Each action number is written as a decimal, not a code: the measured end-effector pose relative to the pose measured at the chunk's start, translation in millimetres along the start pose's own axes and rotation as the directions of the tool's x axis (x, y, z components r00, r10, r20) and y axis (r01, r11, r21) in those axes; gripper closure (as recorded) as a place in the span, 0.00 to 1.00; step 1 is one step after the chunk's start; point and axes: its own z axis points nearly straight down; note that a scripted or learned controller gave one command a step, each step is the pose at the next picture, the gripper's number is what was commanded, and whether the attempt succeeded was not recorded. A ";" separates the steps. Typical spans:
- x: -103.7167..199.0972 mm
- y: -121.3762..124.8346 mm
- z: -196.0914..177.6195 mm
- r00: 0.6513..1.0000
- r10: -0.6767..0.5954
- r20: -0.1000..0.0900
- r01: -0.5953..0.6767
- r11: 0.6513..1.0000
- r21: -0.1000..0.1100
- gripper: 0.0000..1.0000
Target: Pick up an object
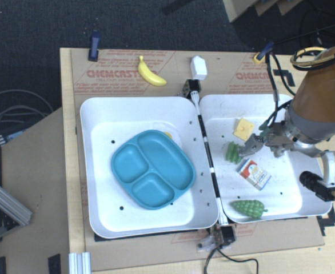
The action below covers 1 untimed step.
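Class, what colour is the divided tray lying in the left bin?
Blue: the divided tray in the left bin shows plainly in the camera view.

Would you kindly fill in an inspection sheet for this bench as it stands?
Surface: cardboard-covered bench bearing left bin and right bin.
Job's things: blue divided tray in left bin; yellow block, small green piece, carton and green bumpy toy in right bin.
Clutter: banana on the bench behind the bins.
Grippers: gripper over right bin, near the yellow block.
Cables: coils on floor at left.
Surroundings: dark carpet.
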 end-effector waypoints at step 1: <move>6.1 19.0 102.7 1.000 0.001 0.001 -0.001 1.000 -0.002 0.00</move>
